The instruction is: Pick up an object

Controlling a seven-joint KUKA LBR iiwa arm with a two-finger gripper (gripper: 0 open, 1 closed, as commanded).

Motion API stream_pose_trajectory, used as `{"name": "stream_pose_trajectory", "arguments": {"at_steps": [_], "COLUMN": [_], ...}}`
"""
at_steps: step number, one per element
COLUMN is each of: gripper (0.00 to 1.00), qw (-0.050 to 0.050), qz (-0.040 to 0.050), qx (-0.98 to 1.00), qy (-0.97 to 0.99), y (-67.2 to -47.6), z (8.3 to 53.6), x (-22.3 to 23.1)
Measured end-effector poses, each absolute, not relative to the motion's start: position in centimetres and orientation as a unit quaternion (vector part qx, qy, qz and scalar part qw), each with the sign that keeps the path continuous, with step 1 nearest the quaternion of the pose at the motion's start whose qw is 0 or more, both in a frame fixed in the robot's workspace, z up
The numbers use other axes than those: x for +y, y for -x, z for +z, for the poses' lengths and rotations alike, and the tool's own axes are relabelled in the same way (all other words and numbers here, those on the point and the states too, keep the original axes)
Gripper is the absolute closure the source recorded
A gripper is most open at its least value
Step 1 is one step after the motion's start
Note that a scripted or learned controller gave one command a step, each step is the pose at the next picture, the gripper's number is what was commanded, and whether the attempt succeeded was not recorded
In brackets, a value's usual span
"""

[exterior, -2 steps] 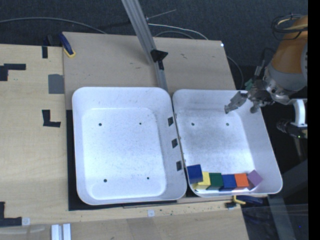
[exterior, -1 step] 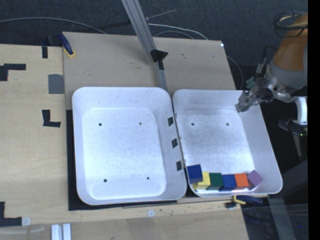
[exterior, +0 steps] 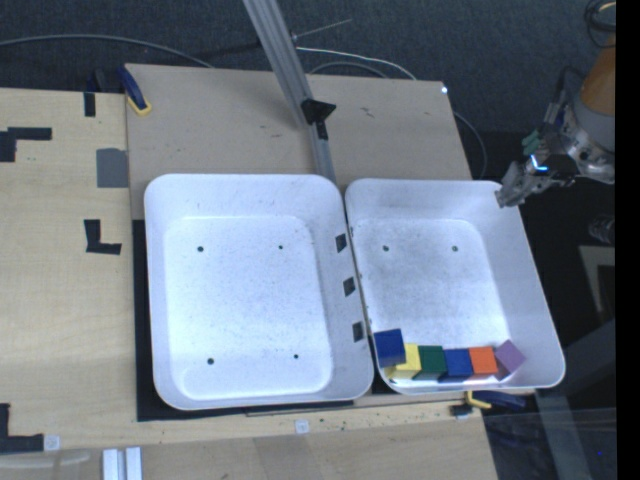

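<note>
Coloured blocks (exterior: 447, 359) in right bin (exterior: 520, 258), no writing legible

A light wooden bench (exterior: 250, 138) carries two shallow white bins side by side, their inner rims touching. The left bin (exterior: 160, 298) sits over a dark mat (exterior: 140, 318) whose edge shows along its left and near sides. The right bin (exterior: 520, 258) lies just beside it. Black tape marks (exterior: 95, 236) and a grey patch (exterior: 112, 166) lie on the bench's left part.

Metal pole (exterior: 283, 53) above wooden bench (exterior: 220, 128)
</note>
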State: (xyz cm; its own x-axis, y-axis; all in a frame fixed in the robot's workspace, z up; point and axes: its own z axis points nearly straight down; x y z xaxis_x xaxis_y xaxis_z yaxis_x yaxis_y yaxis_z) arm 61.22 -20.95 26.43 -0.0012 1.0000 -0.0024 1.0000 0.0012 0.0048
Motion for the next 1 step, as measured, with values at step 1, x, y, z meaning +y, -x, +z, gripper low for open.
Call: {"name": "stream_pose_trajectory", "arguments": {"at_steps": [1], "gripper": [1.0], "qw": [0.001], "qz": [-0.0008], "qx": [0.708], "qy": [-0.706], "y": [-61.19], "z": [27.06], "x": [-20.82]}}
